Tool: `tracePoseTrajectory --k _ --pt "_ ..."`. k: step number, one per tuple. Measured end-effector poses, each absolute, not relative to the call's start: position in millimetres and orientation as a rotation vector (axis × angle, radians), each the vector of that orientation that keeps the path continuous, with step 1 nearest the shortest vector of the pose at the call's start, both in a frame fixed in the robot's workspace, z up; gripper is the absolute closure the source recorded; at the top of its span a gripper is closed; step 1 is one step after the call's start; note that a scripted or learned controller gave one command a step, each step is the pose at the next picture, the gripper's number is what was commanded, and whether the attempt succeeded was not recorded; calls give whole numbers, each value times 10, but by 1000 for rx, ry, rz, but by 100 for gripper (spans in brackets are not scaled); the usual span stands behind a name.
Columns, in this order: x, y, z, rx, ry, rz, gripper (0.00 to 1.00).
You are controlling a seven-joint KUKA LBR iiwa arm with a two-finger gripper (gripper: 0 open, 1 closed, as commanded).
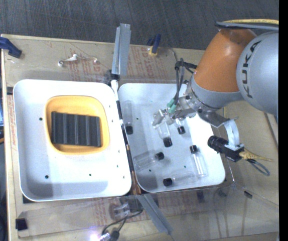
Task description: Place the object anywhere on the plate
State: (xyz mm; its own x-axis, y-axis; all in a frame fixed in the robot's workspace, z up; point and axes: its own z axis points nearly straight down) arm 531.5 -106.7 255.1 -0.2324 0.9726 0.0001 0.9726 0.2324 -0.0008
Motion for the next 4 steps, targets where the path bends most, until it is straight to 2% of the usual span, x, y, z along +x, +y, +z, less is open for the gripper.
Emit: tracePoseTrajectory --k 1,2,3,4 --pt "5951 -469 2089 -1840 -2543 3 100" --pt "6139 -101 1925 -1493 -2765 1 100" --pt "5960 81 1912 -1111 -2934 3 100" --pt "5960 75 1912 -1112 -2934 3 0"
